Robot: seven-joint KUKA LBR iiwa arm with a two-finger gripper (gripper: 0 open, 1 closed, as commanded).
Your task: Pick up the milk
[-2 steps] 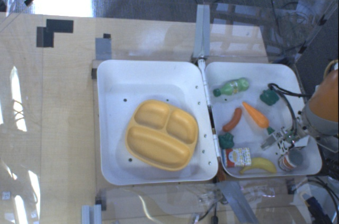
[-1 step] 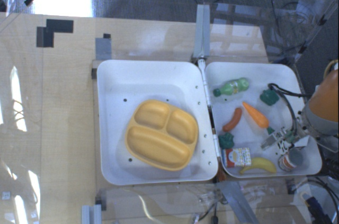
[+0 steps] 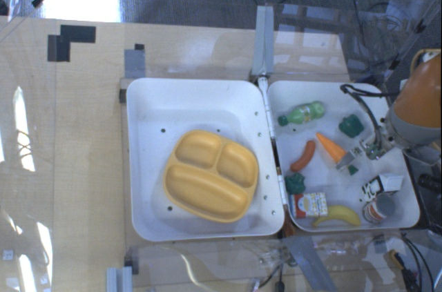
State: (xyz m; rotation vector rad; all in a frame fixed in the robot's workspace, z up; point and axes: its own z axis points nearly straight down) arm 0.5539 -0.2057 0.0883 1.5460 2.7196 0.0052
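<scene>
Camera view: I am looking down at a slant on 2 white bins side by side on a pale wooden bench – the arm (image 3: 418,108) comes in from the right.
Arm: grey, with its orange band sitting over the right edge of the right bin (image 3: 345,92).
Gripper (image 3: 355,161): low over the right bin's middle, just beside the right end of the carrot (image 3: 329,148). From here I cannot tell whether it is released or clenched, and I see nothing in its grasp.
Milk (image 3: 385,184): I take it to be the small white carton with black patches, near the right bin's lower right corner. It lies below and to the right of the gripper, apart from it.
Can (image 3: 373,210): just below the milk, close against it, by the bin's lower wall.
Banana (image 3: 338,216): along the lower wall, left of the can.
Red-and-white box (image 3: 311,203): lower left of the right bin, touching the banana's left end.
Small dark green piece (image 3: 295,183): just above that box.
Sausage (image 3: 302,156): reddish, tilted, left of the carrot.
Green bottle (image 3: 302,113): on its side near the right bin's top wall.
Dark green block (image 3: 351,125): right of the bottle, above the gripper.
Left bin (image 3: 148,146): holds 1 yellow divided plate (image 3: 211,174) with 3 compartments – it sits toward the bin's lower right.
</scene>
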